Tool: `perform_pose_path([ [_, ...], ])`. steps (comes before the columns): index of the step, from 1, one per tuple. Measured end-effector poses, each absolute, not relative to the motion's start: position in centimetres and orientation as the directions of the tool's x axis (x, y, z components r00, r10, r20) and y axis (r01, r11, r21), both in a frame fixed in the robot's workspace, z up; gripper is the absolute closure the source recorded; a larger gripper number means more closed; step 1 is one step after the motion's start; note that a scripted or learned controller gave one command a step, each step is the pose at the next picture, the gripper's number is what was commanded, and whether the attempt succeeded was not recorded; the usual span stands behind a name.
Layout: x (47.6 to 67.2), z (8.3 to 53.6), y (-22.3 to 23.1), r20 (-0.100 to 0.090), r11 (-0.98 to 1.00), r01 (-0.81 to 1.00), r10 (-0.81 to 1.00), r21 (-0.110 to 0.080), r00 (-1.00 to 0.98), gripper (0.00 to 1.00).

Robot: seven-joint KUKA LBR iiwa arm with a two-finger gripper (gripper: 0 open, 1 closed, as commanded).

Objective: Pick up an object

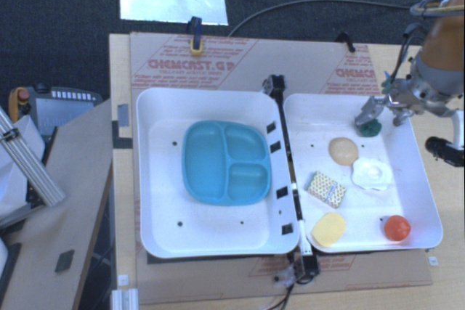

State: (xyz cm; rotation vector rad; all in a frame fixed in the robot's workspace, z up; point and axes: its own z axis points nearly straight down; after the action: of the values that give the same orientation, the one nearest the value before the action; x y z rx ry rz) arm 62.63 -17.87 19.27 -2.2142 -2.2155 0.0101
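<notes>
— Over in the right-hand shallow white bin?
— Grey arm with the orange band reaching in from the right, two-finger gripper low over the far end of that bin. Fingers spread apart, nothing between them.
— Closest to it?
— Small dark green rounded object, just beneath the left fingertip; touching or not, cannot tell.
— Elsewhere in that bin?
— Tan rounded bun-like piece near the middle, white fried-egg-shaped piece just beside it toward the right. Small patterned rectangular packet lying tilted near the divider. Pale yellow rounded piece at the near edge, red-orange ball-like fruit in the near right corner.
— Left-hand shallow white bin?
— Light blue plastic plate with three compartments, flat in the middle.
</notes>
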Motion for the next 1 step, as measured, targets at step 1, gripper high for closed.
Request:
perform_pose_path([
  [1, 62.94, 20.08, -17.82, 0.0, 0.003, 1.0, 1.0, 0.002, -0.003, 0.0],
])
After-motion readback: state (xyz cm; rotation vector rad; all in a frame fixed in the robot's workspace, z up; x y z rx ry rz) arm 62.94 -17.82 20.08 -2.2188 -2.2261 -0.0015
